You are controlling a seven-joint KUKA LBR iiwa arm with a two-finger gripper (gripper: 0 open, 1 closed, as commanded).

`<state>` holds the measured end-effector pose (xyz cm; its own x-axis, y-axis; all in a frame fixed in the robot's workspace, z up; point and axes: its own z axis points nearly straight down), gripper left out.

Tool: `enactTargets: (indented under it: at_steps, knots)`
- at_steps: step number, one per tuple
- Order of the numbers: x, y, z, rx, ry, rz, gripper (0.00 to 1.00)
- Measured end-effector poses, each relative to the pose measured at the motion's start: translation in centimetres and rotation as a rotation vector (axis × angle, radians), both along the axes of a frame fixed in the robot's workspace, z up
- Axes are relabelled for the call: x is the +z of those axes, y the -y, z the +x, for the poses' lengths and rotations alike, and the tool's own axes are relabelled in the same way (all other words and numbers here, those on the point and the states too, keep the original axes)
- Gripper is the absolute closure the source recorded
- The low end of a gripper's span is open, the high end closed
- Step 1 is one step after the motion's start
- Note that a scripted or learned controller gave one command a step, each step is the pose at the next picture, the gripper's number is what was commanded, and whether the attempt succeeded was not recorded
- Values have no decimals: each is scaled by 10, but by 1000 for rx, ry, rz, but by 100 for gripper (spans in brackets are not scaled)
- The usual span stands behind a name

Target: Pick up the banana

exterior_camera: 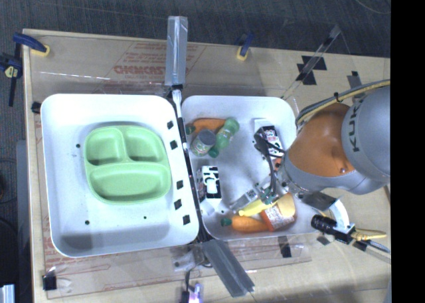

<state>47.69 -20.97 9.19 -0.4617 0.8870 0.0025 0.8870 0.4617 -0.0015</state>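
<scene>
Inspector: Where is the banana (254,208)?

Clerk: In the right bin (239,105), near its front edge. It lies flat, just beside an orange carrot (247,224) on its front side and touching a small red-and-yellow packet (279,212) on its right.

Inspector: And the arm (335,149)?

Clerk: It reaches in from the right, its orange band over the bin's right rim. The gripper (264,192) is low over the bin floor, just above the banana's right end.

Inspector: State of the fingers?

Clerk: I cannot tell. The parts there are small and tangled with clutter, so whether they are spread or pressed together is unclear. Nothing is plainly seen between them.

Inspector: Other contents of that bin?

Clerk: A green bottle (226,133) lies tilted near the back, beside a dark-capped jar (202,142) and an orange item (207,123) behind them. A black-and-white card (212,182) lies by the left wall.

Inspector: The left bin (60,162)?

Clerk: It holds a green divided tray (127,163), lying flat in the middle. Both bins sit on the desk (219,62).
</scene>
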Motion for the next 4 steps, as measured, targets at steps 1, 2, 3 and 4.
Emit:
enactTargets:
  at_steps: [1, 2, 3, 4]
  knots:
    - [10, 0, 1, 5, 1, -1, 100]
    - [10, 0, 1, 5, 1, -1, 0]
    - [0, -1, 0, 112, 0, 0, 0]
    - [10, -1, 1, 117, 1, 0, 100]
